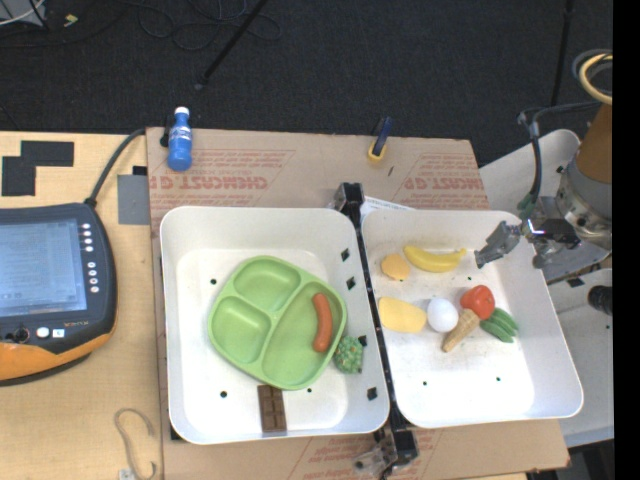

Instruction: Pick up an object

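Gripper (508, 240) over right bin (560, 368), fingers spread, holding nothing. Banana (434, 258) just left of it — likely light, hard, slick plastic; grasp across the narrow middle.

Red lettering, printed upside down, is seen on the cardboard sheet (300, 173) under the bins; it cannot be read with certainty. Text on the screen of the handheld pendant (40, 263) is too small to be read.
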`<action>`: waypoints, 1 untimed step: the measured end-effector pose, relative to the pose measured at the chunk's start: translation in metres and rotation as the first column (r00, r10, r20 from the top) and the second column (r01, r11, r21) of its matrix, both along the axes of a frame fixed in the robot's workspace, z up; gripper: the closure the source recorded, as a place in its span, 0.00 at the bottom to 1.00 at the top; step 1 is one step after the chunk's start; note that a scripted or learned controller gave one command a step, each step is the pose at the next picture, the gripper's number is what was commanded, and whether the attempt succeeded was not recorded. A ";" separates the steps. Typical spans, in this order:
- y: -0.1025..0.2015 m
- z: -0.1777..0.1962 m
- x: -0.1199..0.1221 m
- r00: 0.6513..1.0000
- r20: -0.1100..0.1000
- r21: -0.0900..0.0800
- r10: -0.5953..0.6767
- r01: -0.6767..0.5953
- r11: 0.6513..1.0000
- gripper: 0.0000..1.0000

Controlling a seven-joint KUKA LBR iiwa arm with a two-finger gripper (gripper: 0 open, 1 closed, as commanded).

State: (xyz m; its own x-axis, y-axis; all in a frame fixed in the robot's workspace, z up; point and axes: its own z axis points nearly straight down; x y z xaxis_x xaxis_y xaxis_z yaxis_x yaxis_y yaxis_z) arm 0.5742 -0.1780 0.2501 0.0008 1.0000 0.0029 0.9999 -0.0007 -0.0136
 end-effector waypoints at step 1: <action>0.000 0.007 0.002 1.000 0.012 -0.003 0.002 -0.002 1.000 0.00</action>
State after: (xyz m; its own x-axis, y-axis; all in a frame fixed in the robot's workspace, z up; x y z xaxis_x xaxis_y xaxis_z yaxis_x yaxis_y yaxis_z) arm 0.5763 -0.1783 0.2567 -0.0008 1.0000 0.0001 1.0000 0.0008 -0.0013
